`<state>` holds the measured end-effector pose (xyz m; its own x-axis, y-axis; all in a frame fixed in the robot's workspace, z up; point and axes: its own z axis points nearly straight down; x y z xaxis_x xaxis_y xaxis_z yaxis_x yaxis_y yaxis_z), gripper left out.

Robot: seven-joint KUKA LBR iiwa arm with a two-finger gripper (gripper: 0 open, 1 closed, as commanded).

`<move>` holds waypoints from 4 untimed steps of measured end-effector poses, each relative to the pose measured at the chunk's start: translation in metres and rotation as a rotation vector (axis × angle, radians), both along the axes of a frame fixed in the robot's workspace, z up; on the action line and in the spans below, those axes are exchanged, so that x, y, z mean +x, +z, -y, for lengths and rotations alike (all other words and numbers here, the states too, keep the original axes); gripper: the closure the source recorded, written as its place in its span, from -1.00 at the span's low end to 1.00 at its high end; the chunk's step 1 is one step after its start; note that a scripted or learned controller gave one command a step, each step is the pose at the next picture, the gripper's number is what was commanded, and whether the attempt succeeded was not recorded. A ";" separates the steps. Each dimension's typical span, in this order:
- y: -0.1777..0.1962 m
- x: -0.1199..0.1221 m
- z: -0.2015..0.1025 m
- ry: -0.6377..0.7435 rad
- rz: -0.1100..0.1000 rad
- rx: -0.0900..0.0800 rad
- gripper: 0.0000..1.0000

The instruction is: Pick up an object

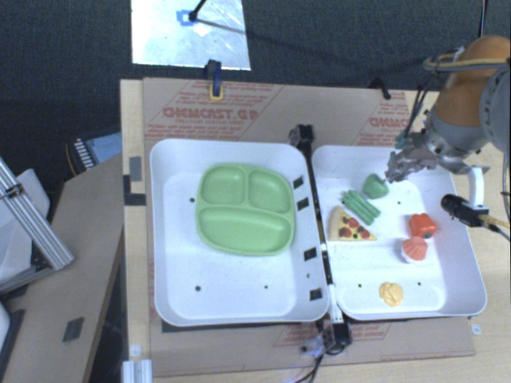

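Note:
My gripper [394, 174] hangs over the back of the right bin [455, 294], its tip just right of and touching or nearly touching a round green toy vegetable [374, 187]. A ribbed green toy piece [361, 207] lies just in front of it. A pizza slice toy [350, 226] rests left of centre. A red-orange toy [423, 225] and a pink-and-white toy [414, 250] sit on the right. A small yellow toy [390, 293] lies near the front. Nothing shows between the fingers.
The left bin [172, 294] holds a light green divided plate [243, 208]. A black divider with clips [313, 214] runs between the bins. A black part of the arm [461, 208] juts over the right bin's right side.

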<state>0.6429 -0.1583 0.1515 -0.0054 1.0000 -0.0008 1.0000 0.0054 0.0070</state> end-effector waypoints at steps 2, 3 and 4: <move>0.103 -0.003 0.005 0.000 0.001 -0.001 1.00; 0.091 -0.002 -0.042 0.003 -0.005 0.001 1.00; 0.081 0.002 -0.092 0.003 -0.005 0.002 1.00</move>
